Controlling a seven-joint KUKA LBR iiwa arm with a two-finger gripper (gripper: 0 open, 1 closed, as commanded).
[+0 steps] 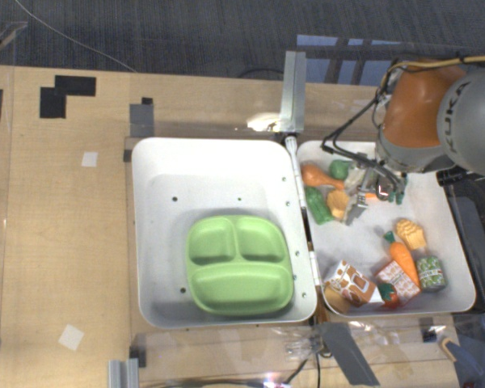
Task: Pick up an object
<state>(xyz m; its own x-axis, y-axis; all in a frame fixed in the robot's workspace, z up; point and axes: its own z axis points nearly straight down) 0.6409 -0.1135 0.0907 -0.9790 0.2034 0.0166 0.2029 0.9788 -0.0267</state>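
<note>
Plainly, the arm (436, 111), its casing lettering unreadable, hangs over the right bin (461, 297). The left bin (158, 217) bears a smooth green sectioned plate (238, 263). Whether the gripper (364, 196) grasps anything cannot be told; it hovers beside an orange carrot-shaped toy (315, 175).

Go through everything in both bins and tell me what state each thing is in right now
Green plate: lying flat in the left bin, nothing on it.
End effector: low over the right bin, above the food near its far left corner.
Carrot: lying loose near the right bin's front.
Snack box: lying on its side at the front edge.
</note>
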